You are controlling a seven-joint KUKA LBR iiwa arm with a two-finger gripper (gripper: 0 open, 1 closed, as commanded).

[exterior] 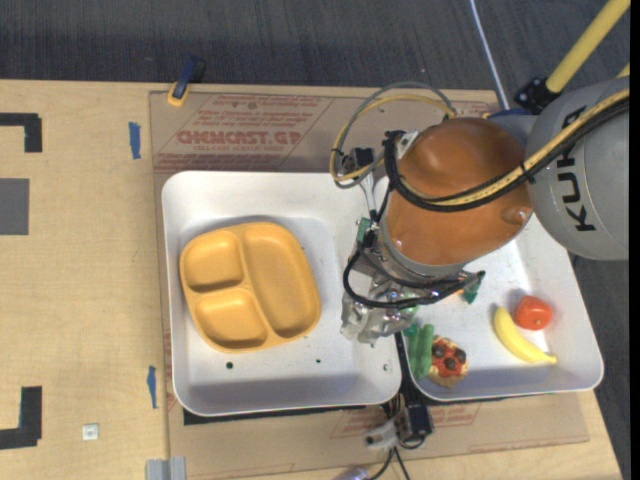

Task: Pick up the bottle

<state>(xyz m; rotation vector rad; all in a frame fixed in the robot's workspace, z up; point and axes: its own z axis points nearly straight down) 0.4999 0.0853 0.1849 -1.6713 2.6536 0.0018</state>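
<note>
My gripper [368,320] hangs low over the right edge of the left bin [200,368], close to the ridge between the two bins. The arm's orange band and wrist cover much of the right bin's left half. Just right of the gripper lies a narrow green object [418,344] in the right bin; it may be the bottle, but its shape is partly hidden. Nothing is visibly between the gripper and that object.
A yellow divided plate [250,286] fills the middle of the left bin. In the right bin [580,368] lie a banana [520,337], a red tomato [533,313] and a pizza-slice toy [448,360]. Cables loop above the wrist.
</note>
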